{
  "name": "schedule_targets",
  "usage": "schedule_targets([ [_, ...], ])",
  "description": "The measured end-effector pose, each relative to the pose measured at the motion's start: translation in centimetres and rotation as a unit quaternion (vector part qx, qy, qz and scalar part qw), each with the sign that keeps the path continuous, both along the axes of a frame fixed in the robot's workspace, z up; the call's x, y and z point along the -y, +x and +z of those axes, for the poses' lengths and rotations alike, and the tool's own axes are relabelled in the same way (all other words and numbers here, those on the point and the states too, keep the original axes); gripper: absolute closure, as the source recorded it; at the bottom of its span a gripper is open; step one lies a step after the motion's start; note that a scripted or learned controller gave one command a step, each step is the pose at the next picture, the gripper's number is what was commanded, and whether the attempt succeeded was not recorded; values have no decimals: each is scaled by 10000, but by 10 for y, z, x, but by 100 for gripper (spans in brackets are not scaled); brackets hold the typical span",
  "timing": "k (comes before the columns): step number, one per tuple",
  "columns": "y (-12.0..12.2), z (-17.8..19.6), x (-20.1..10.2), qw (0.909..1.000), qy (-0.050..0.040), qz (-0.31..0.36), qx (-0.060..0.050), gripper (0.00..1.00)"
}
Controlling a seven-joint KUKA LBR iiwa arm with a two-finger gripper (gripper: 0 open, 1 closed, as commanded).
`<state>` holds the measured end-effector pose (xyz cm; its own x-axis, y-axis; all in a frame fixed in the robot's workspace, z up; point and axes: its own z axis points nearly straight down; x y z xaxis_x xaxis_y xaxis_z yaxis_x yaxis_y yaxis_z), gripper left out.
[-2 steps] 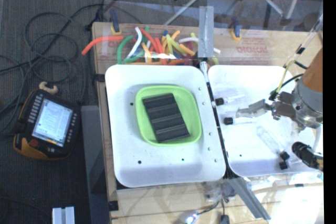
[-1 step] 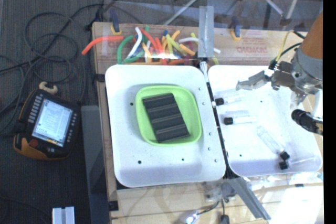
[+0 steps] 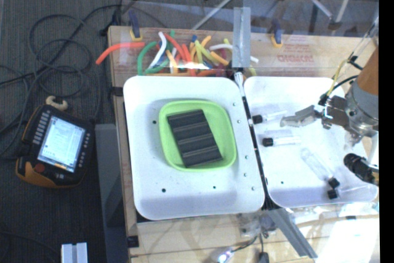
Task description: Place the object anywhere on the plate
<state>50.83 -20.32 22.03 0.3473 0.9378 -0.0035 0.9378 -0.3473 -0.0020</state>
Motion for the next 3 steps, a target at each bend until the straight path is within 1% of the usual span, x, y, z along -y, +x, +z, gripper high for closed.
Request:
schedule_targets([
  [1,86,-13,13,10000,1,-55,5,0],
  [2,40,-1,-5,9992,11,-410,6,0],
  [3,-8,-13,5,9999,6,-109,4,0],
])
